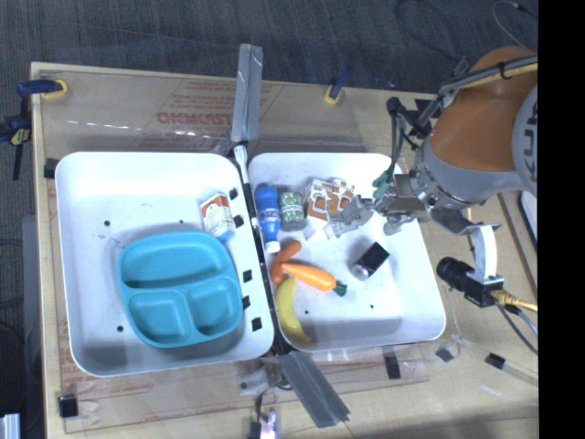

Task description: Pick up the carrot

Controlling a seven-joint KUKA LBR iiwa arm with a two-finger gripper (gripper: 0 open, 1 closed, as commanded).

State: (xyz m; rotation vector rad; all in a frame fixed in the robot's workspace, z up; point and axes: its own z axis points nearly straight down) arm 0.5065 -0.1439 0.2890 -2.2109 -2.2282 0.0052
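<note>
the robot's gripper [345, 216], its state impossible to tell, hovers near the small orange plastic carrot [309, 276], likely light, stiff, slick, best pinched mid-body.

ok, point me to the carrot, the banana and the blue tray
carrot [309, 275], camera view, middle of its orange body
banana [290, 311], camera view, middle of its yellow curve
blue tray [180, 287], camera view, ridge between its compartments
</note>
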